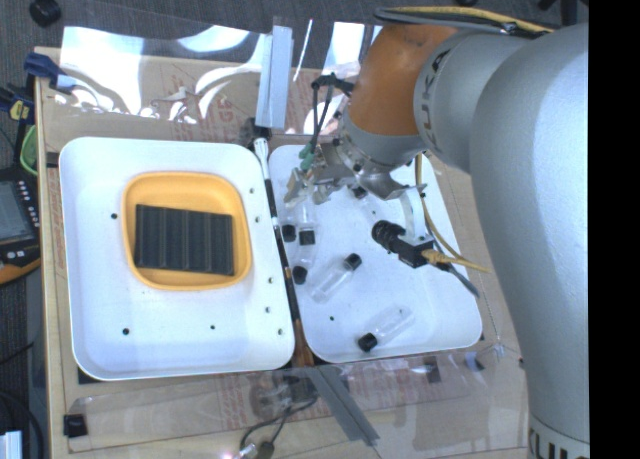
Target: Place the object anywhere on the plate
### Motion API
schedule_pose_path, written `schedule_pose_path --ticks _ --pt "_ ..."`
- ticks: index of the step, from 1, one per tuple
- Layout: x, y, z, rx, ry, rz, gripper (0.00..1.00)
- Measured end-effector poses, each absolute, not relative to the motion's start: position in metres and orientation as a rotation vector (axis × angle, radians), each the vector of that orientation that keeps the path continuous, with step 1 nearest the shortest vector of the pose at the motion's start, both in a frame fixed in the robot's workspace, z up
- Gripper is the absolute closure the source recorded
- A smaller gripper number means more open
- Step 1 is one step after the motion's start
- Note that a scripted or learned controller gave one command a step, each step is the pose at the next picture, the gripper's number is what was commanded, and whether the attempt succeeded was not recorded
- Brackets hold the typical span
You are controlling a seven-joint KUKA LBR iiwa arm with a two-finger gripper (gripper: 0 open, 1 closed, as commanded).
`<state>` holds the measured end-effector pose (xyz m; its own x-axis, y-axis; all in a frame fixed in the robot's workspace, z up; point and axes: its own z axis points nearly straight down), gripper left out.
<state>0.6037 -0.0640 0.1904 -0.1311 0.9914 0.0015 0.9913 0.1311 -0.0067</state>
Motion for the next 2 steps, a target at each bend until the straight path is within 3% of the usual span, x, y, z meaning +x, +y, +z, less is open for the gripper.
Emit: schedule_pose_path --ticks 1,2 --pt "0.5988 -0.0164 0.1906 -1.797 -2.570 0.006 1.00" --pt "0.5988 -0.0171 0.1907 -1.799 -2.569 0.006 0.00"
